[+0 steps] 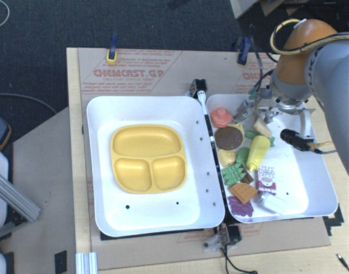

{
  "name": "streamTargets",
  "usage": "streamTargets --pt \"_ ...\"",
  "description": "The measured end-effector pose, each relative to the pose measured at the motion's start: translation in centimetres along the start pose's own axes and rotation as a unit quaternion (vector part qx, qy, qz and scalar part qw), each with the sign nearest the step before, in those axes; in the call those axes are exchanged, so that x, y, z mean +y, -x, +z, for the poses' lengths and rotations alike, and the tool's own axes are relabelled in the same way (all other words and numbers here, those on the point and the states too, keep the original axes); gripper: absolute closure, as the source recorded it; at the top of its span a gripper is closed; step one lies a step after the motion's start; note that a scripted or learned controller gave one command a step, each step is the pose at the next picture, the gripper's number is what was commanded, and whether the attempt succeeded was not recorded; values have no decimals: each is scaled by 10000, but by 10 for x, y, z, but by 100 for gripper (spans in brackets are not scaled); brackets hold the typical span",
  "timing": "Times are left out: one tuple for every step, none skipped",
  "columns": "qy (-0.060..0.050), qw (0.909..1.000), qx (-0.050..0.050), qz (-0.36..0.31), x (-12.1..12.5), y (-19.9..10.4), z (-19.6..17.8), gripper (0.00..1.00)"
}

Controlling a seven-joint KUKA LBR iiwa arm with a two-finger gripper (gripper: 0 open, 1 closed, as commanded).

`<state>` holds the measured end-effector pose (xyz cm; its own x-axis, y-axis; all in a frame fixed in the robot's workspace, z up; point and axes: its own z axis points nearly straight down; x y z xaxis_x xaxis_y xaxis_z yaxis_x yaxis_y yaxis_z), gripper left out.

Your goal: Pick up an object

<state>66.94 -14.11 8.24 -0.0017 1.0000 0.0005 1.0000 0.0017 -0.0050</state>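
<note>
Grey gripper (pixel 259 112) low over far clutter in shallow white right bin (pixel 312 176); aperture cannot be told. Risk: crowded pieces may deflect grasp.

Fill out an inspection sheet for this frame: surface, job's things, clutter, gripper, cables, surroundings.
Surface: brown printed board bearing the left bin and right bin, side by side.
Job's things: heaped along the right bin's left side are a pink piece, brown disc, yellow-green bottle, green pieces, orange waffle, purple piece and small carton.
Clutter: yellow divided plate in the left bin.
Gripper: gripper low over the right bin's far end, by the heap; whether it holds anything cannot be told.
Cables: black cable at the board's near edge.
Surroundings: dark carpet; blue clamp on the board's far edge.
</note>
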Motion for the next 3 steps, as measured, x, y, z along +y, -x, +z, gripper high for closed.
streamTargets --pt "28 10000 -4 -1 1 0 -14 100" --pt "68 10000 -15 4 8 0 -78 100" --pt "70 10000 -16 1 18 5 -128 100"
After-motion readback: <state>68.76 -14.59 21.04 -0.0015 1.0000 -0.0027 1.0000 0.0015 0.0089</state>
